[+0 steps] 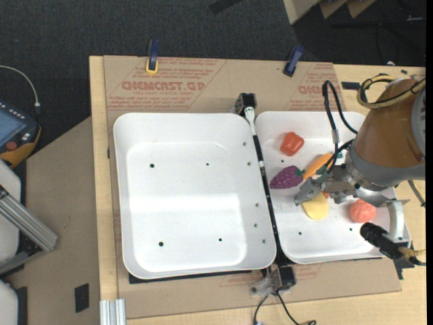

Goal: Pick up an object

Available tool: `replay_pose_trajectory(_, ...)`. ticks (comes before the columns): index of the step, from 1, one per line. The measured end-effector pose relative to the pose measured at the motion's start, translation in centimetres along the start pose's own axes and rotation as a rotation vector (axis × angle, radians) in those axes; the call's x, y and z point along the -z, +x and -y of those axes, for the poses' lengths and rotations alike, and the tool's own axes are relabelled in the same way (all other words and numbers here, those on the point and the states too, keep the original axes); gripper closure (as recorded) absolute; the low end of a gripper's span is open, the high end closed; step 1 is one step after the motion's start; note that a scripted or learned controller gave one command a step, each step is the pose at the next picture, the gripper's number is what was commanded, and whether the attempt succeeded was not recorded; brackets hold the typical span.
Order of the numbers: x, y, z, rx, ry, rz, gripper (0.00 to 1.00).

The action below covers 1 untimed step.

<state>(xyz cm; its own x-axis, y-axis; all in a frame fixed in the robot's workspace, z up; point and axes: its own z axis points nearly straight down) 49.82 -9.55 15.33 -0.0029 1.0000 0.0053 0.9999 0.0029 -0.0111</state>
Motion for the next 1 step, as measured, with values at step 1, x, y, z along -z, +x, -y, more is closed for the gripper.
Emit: replay_pose_trajectory(1,-7.21,-1.39,-2.59,-0.004,-0.008,0.004,0.0)
